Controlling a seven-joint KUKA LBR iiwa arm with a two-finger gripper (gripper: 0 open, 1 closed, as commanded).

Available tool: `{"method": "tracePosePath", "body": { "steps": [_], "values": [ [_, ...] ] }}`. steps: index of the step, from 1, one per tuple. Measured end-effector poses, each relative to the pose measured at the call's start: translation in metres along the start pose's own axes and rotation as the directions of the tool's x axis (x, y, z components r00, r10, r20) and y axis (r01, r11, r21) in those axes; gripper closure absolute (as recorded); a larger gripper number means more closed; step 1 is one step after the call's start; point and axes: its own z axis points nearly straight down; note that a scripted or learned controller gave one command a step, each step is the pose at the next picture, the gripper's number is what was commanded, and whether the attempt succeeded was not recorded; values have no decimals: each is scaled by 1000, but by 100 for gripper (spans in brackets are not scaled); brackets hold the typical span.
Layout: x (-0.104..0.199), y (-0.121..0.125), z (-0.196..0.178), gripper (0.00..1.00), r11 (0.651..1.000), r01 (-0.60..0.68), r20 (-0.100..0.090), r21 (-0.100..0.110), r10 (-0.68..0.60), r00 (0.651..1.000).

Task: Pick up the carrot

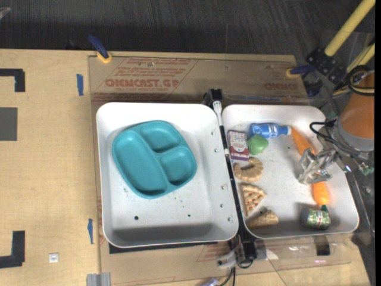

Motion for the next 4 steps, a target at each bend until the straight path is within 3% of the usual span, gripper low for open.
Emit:
{"method": "tracePosePath", "body": {
  "steps": [1,2,3,4],
  "values": [
    [-2,3,1,0,1000,2,2,-5,-2,1000],
    [-52,-23,3,0,986,-164,-1,-1,164,986],
    [-56,-25,-13,100,986,-165,15,6,165,986],
    [-111,15,2,100,1000,-3,2,-1,3,1000]
  ]
}}
